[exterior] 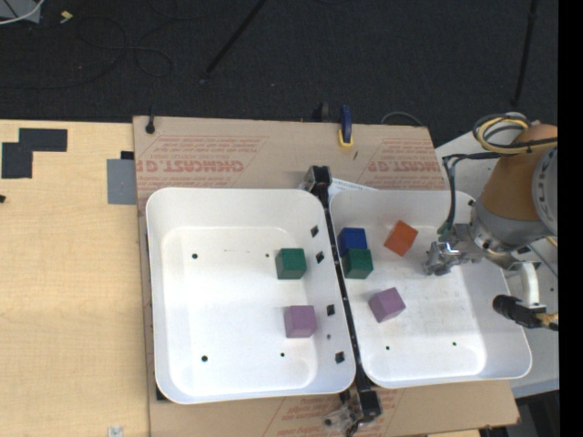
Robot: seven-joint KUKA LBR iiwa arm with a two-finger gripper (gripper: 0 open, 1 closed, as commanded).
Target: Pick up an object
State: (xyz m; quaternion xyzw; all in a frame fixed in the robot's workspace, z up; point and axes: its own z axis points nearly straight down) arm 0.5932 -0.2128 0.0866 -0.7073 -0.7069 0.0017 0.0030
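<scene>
Orange block (401, 238) is sitting in the right bin (492, 362), just left of the gripper (440, 260), not touching it. I cannot tell how the gripper is set. Blue (352, 238), green (358, 263) and purple (387, 304) blocks are lying nearby.

Even, diffuse light falls from above, bright on the two white bins (239, 209) and the pale bench (64, 289). The bin floors look nearly washed out (though without hard glare). Blocks cast only faint, short shadows. The far floor (273, 53) beyond the bench's back edge is dark and grainy. Focus is soft overall, edges slightly blurred, with mild compression noise.
</scene>
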